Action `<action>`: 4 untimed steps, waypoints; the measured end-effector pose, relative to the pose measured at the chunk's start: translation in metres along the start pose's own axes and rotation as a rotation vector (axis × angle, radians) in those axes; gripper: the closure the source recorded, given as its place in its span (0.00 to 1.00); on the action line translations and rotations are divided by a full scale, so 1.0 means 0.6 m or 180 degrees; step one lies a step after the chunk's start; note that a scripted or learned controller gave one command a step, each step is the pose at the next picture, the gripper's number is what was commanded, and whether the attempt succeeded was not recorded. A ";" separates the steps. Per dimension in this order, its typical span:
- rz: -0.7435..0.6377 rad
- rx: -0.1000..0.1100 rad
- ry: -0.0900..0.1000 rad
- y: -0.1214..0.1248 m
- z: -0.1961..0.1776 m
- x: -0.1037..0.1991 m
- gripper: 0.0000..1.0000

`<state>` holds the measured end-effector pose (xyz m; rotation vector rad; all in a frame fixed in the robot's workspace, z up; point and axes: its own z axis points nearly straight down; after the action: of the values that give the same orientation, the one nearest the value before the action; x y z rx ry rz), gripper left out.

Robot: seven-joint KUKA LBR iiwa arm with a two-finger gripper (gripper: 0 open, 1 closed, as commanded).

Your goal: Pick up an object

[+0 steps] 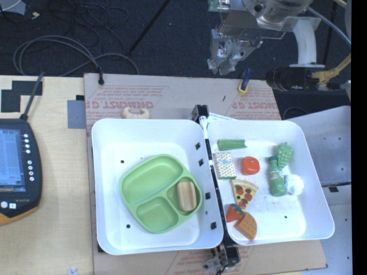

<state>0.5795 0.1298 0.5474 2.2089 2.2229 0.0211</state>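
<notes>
At the lower right of the frame I see the right bin (312, 222), smooth white plastic, holding the candidates: a ridged tan waffle (246, 226), a flat pizza wedge (243, 192), a round orange-red tomato (250, 165) and a knobbly green bottle (278, 171). Lower centre, the left bin (109, 148) carries a glossy green divided plate (156, 192) with a bread roll (186, 195) in one compartment. At the top, above printed cardboard (166, 99) and dark cabled floor, the gripper (226, 59) hangs apart from every item; I cannot tell its finger state.
</notes>
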 end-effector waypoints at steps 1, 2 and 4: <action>0.0012 0.0095 -0.0023 -0.008 0.199 0.046 1.00; 0.0035 0.0097 -0.0026 -0.046 0.360 -0.045 1.00; 0.0017 0.0021 -0.0007 -0.176 0.185 -0.087 1.00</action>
<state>0.4757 0.0772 0.4349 2.2168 2.2193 0.0113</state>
